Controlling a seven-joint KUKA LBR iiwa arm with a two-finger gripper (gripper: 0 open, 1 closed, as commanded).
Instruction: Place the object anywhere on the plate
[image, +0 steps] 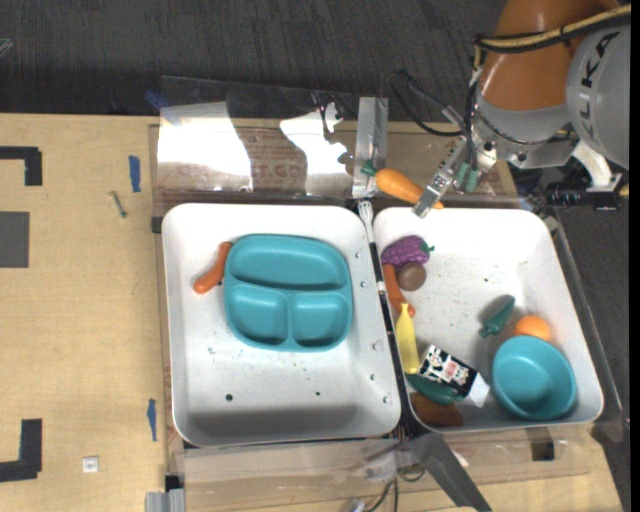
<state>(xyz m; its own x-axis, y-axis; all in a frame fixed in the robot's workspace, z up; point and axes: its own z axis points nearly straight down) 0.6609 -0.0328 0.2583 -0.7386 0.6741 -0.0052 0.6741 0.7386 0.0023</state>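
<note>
Carrot (397, 184) is seen at the rear rim of the right bin (560, 260), close to the divider between the two bins. Its long axis is laid roughly left-right across the view, slightly down toward the right. The green top is pointed left and the orange tip is pointed right, toward the gripper (432, 196). The gripper is positioned just beside that tip, angled down-left. Contact cannot be confirmed, and whether the gripper is open or closed cannot be told. The carrot is kept well apart from the plate (289, 290).

Counts:
- One teal plate, with three compartments, is set in the left bin (200, 390).
- One orange-red sausage-like piece (210, 270) is laid against the plate's left edge.
- One purple item (405, 250) and one brown ball (410, 277) are found near the divider in the right bin.
- One yellow piece (407, 340) is lying lengthwise by the divider.
- One black-and-white carton (450, 372) is seen.
- One teal bowl (533, 376) is placed at the front right.
- One orange fruit (534, 327) is touching the bowl's rear.
- One dark teal item (497, 314) is seen just left of the fruit.
</note>
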